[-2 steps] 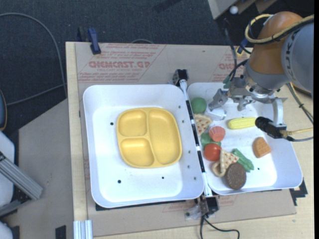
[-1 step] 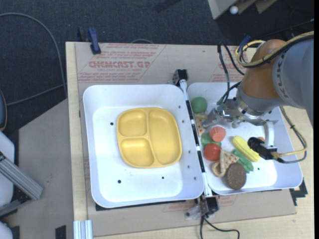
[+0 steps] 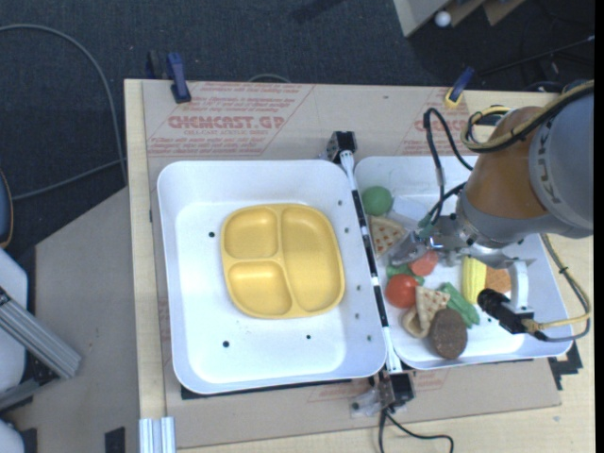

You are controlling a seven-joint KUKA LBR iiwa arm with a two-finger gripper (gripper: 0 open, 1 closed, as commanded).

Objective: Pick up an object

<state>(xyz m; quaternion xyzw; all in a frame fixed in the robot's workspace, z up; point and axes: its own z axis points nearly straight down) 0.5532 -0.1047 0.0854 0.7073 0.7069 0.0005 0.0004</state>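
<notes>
Metallic and partly masked by the grey-and-orange arm, the tool (image 3: 418, 246) hangs low over the right bin (image 3: 547, 347), among the toy foods; whether it is apart, together or clamped on anything cannot be told at this slant. Just below it lies a red tomato-like piece (image 3: 401, 291), the nearest candidate for picking. A cracker wedge (image 3: 384, 234) sits just to its left, a green ball (image 3: 377, 199) farther up on that side. Below and to its right are a yellow corn piece (image 3: 473, 279), a green strip (image 3: 461, 302) and a brown oval (image 3: 448, 334). Crowding is the main risk: a descent here could pinch two pieces at once, or nudge the round tomato aside so the grasp closes on nothing. Well to the left, across the divider, a yellow sectioned plate (image 3: 281, 259) rests in the left bin (image 3: 189, 347).
</notes>
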